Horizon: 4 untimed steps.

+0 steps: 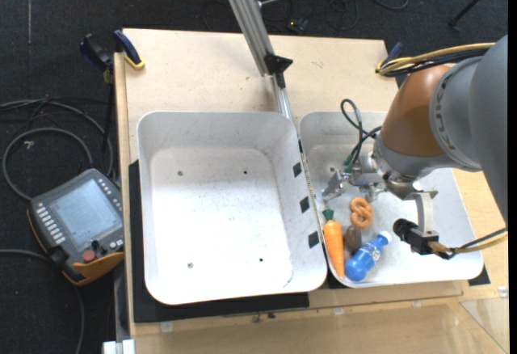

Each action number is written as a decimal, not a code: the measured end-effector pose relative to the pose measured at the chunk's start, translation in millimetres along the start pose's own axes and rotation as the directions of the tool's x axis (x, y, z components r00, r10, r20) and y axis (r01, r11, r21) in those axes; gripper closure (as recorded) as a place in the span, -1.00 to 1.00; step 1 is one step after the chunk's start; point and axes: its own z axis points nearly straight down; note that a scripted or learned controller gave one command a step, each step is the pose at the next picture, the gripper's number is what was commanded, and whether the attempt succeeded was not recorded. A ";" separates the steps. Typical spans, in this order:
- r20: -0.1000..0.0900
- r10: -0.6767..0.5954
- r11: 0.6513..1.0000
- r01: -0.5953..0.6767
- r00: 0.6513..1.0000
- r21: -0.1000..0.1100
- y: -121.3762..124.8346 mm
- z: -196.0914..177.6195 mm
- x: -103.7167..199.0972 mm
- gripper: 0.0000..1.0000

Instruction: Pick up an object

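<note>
The silver metal gripper (343,179), whose grip I cannot tell, hangs in the right white plastic bin (460,263) at eleven o'clock from the orange pretzel toy (360,212), and might bump the crowded toys.

My bench (242,61) is showing as a pale tan board filling the middle of the frame, with dark carpet lying around it. Two shallow white bins are sitting on it side by side: the left bin (153,183) at centre, the right bin (467,251) toward the lower right, their rims touching. A dark mat (139,304) is lying under the left bin. A blue and yellow clamp (121,49) is gripping the bench's upper left corner.
</note>
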 end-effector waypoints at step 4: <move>0.002 -0.004 1.000 0.004 1.000 -0.007 12.6 -169.5 -4.1 1.00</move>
